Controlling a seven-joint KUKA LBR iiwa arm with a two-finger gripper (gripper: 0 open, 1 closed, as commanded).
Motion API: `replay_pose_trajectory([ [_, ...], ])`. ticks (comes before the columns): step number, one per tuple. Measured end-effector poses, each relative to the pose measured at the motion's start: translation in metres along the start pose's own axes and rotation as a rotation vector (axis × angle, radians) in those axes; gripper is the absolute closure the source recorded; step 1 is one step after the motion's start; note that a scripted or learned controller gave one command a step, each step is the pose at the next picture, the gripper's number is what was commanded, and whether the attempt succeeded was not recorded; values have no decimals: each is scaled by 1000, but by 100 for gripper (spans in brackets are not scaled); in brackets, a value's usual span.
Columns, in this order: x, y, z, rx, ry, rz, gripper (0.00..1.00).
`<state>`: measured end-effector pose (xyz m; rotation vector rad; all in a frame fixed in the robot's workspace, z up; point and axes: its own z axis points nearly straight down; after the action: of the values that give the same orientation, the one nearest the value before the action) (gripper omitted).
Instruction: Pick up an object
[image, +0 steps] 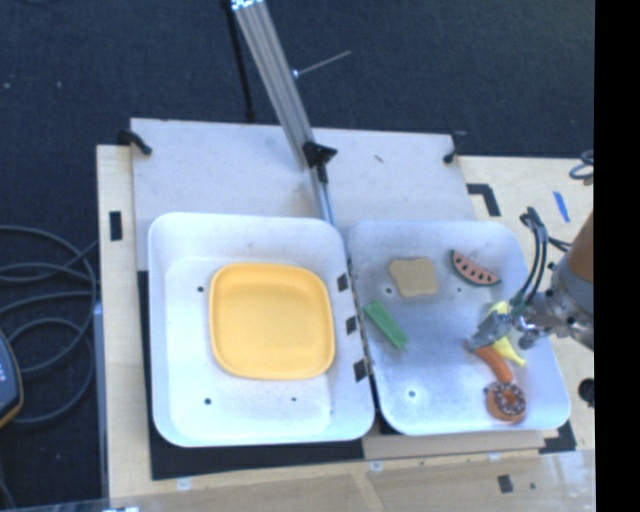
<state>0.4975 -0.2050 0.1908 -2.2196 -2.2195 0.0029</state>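
My gripper (493, 332) reaches in from the right edge and hangs low over the right bin (430, 400). Its tips sit right above an orange carrot (496, 362) and a yellow banana piece (511, 349), which lie together near the bin's right side. A chocolate donut (505, 401) lies just below them by the front right corner. Farther off are a watermelon slice (475, 268), a tan bread slice (413, 277) and a green block (385, 325). Nothing shows between the fingers.
The left bin (180, 400) holds a yellow square plate (271, 320). A grey metal pole (280, 85) slants down from the top to the seam between the bins. Cables run along the floor at the far left.
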Motion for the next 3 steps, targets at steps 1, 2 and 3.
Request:
replay_pose_trajectory([
  [1,3,4,61,2,0,0,0],
  [2,3,6,47,-5,0,1,100],
  [3,-3,13,-11,-8,-2,0,100],
])
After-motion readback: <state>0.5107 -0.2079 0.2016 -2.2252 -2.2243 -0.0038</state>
